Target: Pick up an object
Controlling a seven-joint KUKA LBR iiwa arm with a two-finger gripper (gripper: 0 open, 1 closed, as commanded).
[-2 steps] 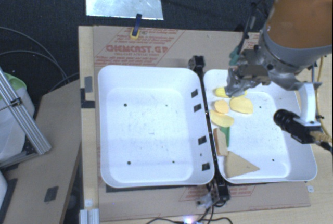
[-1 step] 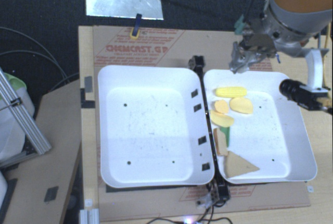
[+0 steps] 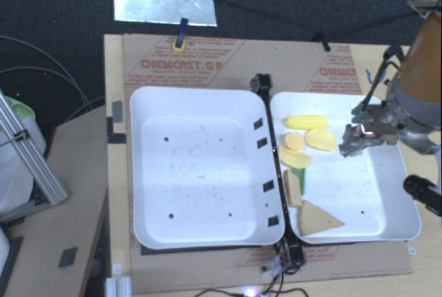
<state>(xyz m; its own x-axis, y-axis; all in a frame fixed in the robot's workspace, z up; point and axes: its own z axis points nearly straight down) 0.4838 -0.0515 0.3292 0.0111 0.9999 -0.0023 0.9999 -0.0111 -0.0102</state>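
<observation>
- Hovering over the right bin (image 3: 394,216), the gripper (image 3: 351,144) hangs just beside the yellow pieces, on their right; nothing shows between its fingers.
- How far the fingers are spread I cannot tell: they are small and dark against the white.
- A long yellow piece (image 3: 306,122) lies near the bin's far wall, with a rounded yellow piece (image 3: 321,141) just below it, nearest the gripper.
- An orange-yellow round piece (image 3: 294,141) and a pale yellow slice (image 3: 295,159) sit to the left, close to the divider.
- A green strip (image 3: 302,181) and a tan stick (image 3: 293,190) lie along the bin's left side.
- A tan triangular wedge (image 3: 318,219) rests near the front edge.
- The left bin (image 3: 200,168) stands alongside, touching the right one at the clips.
</observation>
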